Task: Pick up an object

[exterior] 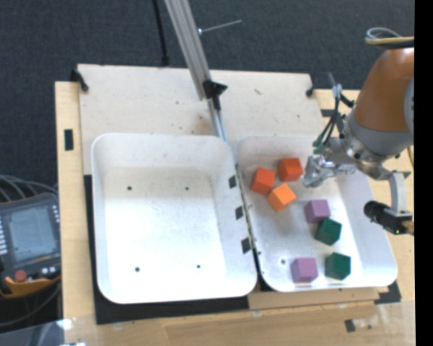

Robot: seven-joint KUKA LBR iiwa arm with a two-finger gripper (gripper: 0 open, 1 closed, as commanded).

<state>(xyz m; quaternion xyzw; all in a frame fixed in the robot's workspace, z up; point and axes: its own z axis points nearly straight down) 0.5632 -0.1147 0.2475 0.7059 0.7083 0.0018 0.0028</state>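
Beige table [68,193] carries two bins; in the right bin [379,262] the gripper [314,175] hovers beside the red-orange block [290,169], finger opening indeterminable, nothing visibly held—approach step, likely needing descent onto that block.

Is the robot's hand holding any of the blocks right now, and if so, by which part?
Nothing shows between its fingers. The hand hangs above the right white bin, beside the red-orange cube; whether it touches it cannot be told.

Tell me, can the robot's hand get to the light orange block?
Probably yes. The hand hangs in the right bin, just right of the light orange block. Two darker orange blocks crowd its upper-left side, but its top and right side look free.
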